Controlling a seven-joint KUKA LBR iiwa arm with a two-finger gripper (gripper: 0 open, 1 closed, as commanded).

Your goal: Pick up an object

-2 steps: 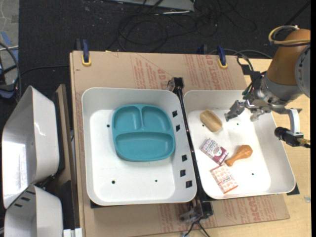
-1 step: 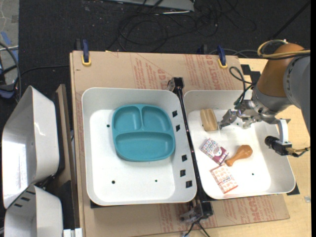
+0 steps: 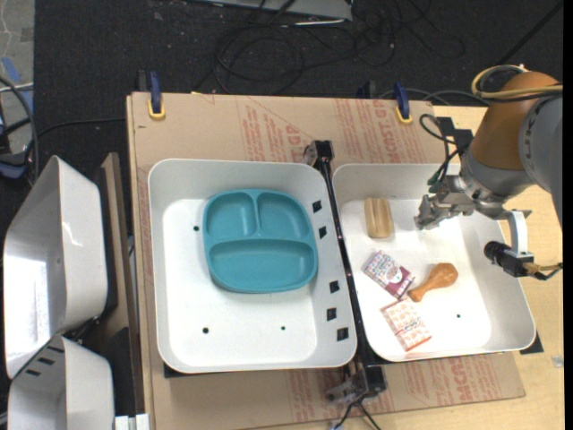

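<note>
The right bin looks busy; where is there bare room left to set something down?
In the right bin, the floor right of the drumstick is free, as is the near-left corner. Its middle is crowded: bread piece, two packets. The left bin is bare around the teal plate.

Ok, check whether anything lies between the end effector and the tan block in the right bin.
Nothing visible does. The end effector hangs over the right bin, and only bare white floor lies between it and the tan block. The drumstick and two packets lie nearer the camera, off that line.
</note>
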